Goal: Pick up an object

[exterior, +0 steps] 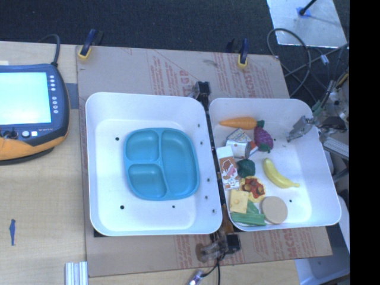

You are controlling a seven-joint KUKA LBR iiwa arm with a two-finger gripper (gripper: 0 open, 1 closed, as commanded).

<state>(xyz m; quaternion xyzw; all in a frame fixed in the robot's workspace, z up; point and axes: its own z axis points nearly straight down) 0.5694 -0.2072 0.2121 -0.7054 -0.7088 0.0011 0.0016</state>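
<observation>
The right bin point(309, 177) holds a heap of toy food. An orange carrot point(240, 123) lies at the back, with a purple eggplant point(263, 139) and a small white carton point(238, 142) in front of it. A yellow banana point(279, 174) lies in the middle, right of a green broccoli point(246, 167). Near the front are a yellow cheese piece point(238, 202), a tan round disc point(274, 209) and a green pod point(248, 218). My gripper point(298, 130) hangs over the bin's back right part, to the right of the eggplant and above the banana, with nothing seen in it.
The left bin point(104, 159) carries a blue divided plate point(161, 162). A teach pendant point(27, 108) with a lit screen lies at the far left on the bench. Cables point(297, 46) run behind the right bin, and clamps point(243, 52) grip the board's back edge.
</observation>
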